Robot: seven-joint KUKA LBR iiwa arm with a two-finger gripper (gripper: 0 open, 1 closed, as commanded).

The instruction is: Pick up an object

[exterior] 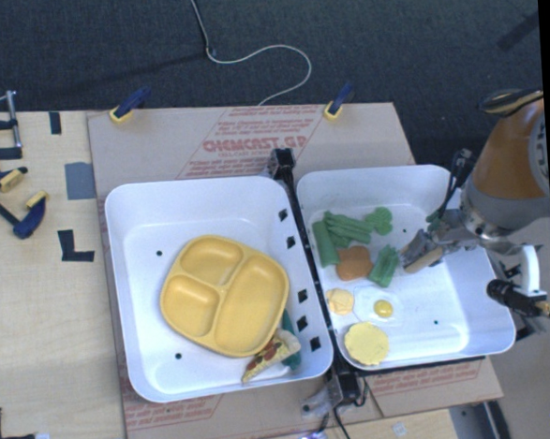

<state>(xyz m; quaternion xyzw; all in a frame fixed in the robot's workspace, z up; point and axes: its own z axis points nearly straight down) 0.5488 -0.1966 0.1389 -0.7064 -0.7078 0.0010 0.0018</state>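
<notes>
- gripper (416, 254) low inside right bin (452, 333), angled toward the toy food pile; can't tell its state from this view, nothing visibly held.
- Just beside the tip: green piece (385, 265), nearest pick candidate by my read. Past it, brown round piece (354, 263) and green bean-like cluster (346, 229).
- Below-left of the tip: fried egg (381, 307), small yellow piece (341, 301), yellow disc (367, 343). Flat, likely harder to pinch.
- Far across the divider: left bin (133, 271) with yellow divided plate (226, 294) and pizza-like slice (273, 357).
</notes>
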